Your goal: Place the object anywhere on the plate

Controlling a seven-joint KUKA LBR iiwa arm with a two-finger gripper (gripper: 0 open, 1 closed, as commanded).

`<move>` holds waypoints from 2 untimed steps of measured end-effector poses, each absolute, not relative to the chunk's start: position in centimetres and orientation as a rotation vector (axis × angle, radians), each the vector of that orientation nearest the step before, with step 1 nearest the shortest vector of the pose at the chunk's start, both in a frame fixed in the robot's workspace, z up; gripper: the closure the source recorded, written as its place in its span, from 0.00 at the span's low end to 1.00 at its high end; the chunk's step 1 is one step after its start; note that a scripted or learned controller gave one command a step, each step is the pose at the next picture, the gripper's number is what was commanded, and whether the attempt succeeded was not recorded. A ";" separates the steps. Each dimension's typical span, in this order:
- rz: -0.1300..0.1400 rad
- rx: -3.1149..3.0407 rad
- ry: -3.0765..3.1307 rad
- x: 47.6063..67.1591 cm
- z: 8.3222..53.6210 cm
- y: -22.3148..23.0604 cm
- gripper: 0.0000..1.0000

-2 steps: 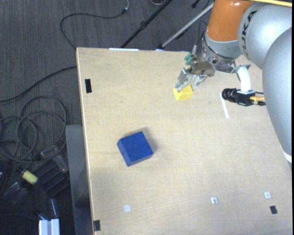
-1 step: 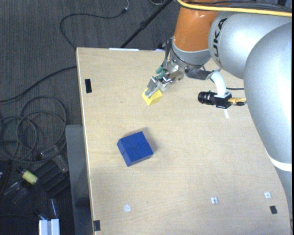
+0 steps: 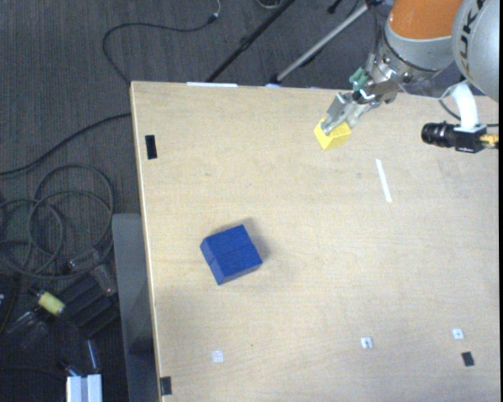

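Observation:
A small yellow block (image 3: 333, 135) is at the upper right of the pale wooden table top (image 3: 318, 291), right at the tip of my gripper (image 3: 339, 121). The grey fingers (image 3: 346, 110) close on the block's upper part, and the arm reaches in from the upper right corner. A flat blue square block (image 3: 231, 253) lies left of the table's middle, well down and left of the gripper, with nothing on it.
A thin white strip (image 3: 384, 181) lies on the table right of and below the gripper. Small markers (image 3: 366, 342) dot the near right part. The table's left edge (image 3: 141, 224) drops to a floor strewn with cables (image 3: 42, 224).

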State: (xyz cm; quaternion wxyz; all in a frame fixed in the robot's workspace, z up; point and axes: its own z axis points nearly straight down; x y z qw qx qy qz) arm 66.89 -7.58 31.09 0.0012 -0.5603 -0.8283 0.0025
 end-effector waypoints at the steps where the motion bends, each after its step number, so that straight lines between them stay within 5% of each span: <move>1: 0.007 -1.665 -2.658 66.8 24.4 -2.6 1.00; 2: 0.006 -1.585 -2.707 62.5 26.6 -7.4 1.00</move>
